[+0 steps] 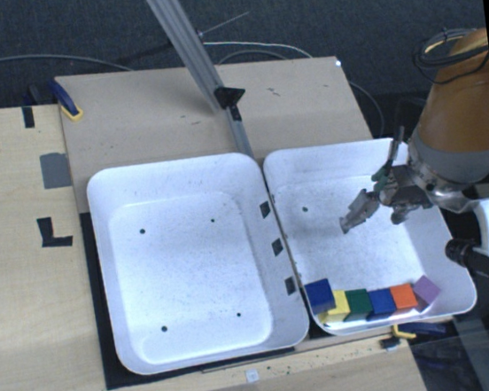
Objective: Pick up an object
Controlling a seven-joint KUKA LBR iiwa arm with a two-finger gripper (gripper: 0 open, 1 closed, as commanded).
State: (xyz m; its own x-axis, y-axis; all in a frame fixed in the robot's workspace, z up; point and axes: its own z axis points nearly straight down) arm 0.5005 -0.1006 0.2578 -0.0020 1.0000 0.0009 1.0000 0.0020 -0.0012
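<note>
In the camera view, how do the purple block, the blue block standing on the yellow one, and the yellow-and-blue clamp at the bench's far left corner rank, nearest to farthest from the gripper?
From the gripper:
1. purple block, right bin's near right corner.
2. blue block, same bin's near left corner.
3. clamp, far left corner.

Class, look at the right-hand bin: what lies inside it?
Inside the right bin, coloured blocks line the near wall, below the gripper. The arm covers the bin's right edge.

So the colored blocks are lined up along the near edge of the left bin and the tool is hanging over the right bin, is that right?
Not quite. In the camera view, the colored blocks lie along the near edge of the right bin, not the left bin. The rest holds: the tool hangs over the right bin.
</note>
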